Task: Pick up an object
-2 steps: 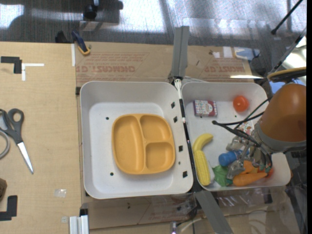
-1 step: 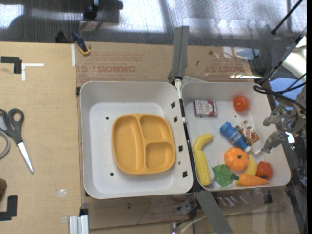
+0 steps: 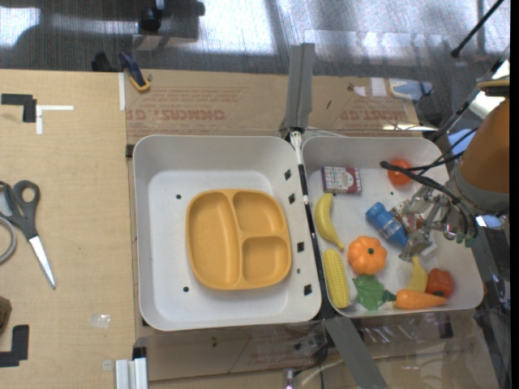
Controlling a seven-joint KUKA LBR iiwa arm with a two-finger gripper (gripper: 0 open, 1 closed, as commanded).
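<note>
Hand (image 3: 418, 232): low in right white bin (image 3: 462, 298), grip state we cannot tell | target: blue plastic can (image 3: 384, 220) at its 9 o'clock, touching-close | we judge it descends to grasp.

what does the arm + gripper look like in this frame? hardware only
The arm shows an orange band over a grey section at the frame's right edge. The gripper is bare silvery metal, an open skeletal linkage with thin fingers. Dark cables loop from the wrist across the right bin.
</note>
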